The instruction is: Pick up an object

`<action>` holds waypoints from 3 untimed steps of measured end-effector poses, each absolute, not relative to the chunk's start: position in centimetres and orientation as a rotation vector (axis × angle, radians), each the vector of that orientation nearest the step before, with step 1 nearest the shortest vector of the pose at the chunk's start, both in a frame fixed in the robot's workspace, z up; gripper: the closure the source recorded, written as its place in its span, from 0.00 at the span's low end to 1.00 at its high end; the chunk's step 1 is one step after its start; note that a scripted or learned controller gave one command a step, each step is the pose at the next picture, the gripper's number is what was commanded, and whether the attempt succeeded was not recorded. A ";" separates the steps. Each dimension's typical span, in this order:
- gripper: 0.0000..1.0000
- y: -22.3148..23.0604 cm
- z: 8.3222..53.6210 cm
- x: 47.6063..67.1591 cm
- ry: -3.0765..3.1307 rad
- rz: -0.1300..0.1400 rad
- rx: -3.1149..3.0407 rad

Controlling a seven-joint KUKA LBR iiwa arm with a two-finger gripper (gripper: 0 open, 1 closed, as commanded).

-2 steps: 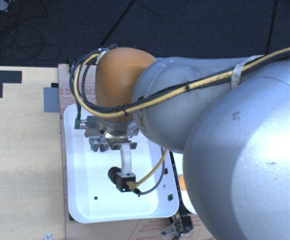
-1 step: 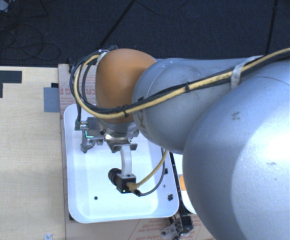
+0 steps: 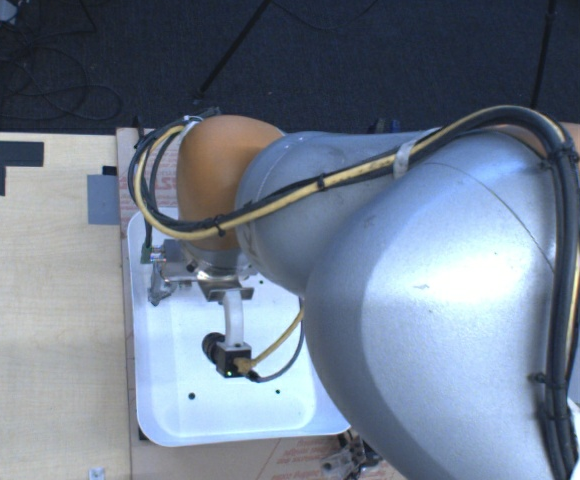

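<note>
End effector (image 3: 205,280) low over white bin (image 3: 175,413); open or shut, can't tell. Arm (image 3: 420,288) hides much of bin, so position of object unclear. Advice: locate target 1st, descend straight, centred, close slowly.

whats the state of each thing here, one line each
grey arm with orange band: reaching in from the right, bent low over the bin
claw: pointing down over the bin's far end, no object seen in it
shallow white plastic bin: flat on the bench, right part hidden by the arm, no loose object on the visible floor
pale wooden bench: level
</note>
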State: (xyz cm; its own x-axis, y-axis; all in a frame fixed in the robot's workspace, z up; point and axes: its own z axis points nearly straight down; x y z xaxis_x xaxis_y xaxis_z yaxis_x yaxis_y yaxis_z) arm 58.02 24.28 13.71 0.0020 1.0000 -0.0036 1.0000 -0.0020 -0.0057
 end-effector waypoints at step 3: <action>0.00 12.3 21.4 64.3 -2.220 -0.004 -2.228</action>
State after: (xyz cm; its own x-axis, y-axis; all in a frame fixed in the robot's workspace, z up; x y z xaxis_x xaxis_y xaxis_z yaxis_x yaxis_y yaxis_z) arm 64.34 12.35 21.40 0.0033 1.0000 -0.0010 1.0000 -0.0033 0.0043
